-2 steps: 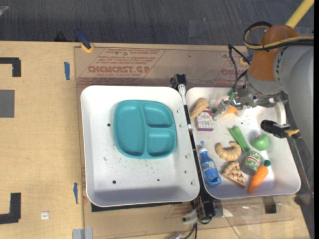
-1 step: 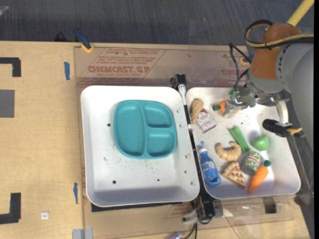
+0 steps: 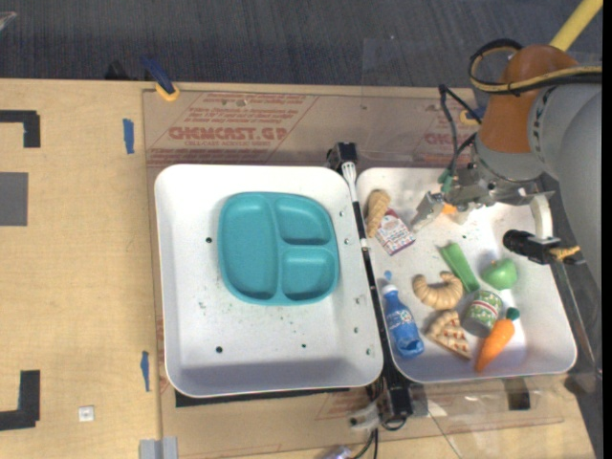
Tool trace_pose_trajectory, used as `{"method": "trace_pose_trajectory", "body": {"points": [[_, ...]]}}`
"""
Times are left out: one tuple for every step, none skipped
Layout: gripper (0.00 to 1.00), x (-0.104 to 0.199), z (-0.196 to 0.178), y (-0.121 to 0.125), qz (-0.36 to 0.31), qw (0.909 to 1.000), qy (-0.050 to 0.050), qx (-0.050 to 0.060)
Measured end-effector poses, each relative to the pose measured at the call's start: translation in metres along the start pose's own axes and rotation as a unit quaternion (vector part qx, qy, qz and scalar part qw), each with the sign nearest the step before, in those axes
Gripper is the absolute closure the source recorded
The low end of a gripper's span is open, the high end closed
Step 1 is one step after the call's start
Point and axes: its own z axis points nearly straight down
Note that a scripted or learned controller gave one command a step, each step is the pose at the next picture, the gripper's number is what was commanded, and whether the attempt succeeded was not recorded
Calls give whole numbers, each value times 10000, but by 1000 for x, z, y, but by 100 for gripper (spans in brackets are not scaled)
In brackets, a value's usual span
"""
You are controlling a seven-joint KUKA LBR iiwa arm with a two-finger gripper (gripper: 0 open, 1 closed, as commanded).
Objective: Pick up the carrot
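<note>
The orange carrot with its green top lies in the front right corner of the right bin, beside a pizza slice and a can. My gripper hangs over the back of that same bin, well behind and left of the carrot. Its fingers are spread, with nothing between them. The grey arm with its orange band reaches in from the upper right.
The right bin also holds a blue bottle, a croissant, a pizza slice, a can, a green stick, a green round fruit, a packet and a bread roll. A teal divided plate sits in the left bin.
</note>
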Motion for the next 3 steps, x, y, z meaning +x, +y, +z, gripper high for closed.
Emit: {"method": "trace_pose_trajectory", "body": {"points": [[0,-56,7,0,447,9988,60,-177],[100,-58,-6,1,436,9988,11,-208],[100,7,-64,12,213,9994,26,-259]]}}
